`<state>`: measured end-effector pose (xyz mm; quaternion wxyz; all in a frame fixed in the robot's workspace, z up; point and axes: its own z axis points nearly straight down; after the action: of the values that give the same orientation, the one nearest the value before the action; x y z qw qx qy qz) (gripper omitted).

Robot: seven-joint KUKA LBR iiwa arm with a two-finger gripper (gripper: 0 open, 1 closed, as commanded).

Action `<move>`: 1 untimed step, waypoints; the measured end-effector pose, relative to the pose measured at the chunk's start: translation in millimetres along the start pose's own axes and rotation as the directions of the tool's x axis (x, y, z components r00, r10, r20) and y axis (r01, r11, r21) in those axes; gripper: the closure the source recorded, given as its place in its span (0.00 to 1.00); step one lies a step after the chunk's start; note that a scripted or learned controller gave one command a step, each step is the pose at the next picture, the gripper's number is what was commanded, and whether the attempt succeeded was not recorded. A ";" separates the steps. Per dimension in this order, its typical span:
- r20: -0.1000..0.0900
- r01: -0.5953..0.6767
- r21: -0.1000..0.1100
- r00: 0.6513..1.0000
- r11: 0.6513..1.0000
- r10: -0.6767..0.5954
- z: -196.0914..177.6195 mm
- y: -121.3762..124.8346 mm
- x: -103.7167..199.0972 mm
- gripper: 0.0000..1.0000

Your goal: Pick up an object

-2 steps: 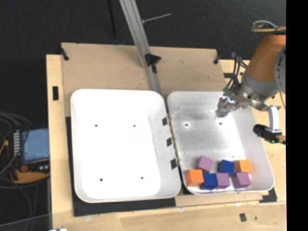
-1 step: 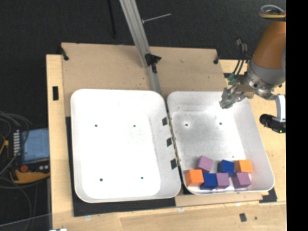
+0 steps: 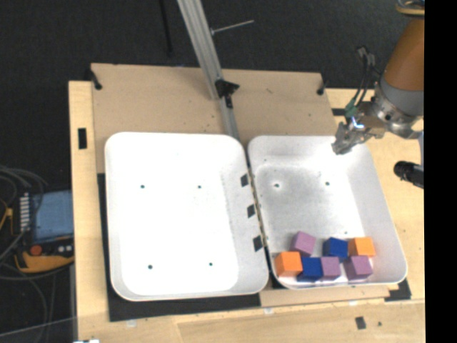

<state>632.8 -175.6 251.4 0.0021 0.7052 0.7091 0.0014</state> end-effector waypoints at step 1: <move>-0.002 0.001 0.003 1.000 1.000 -0.001 -8.9 -7.1 50.5 1.00</move>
<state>625.3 -125.1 260.2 0.0002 0.7047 0.7095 0.0008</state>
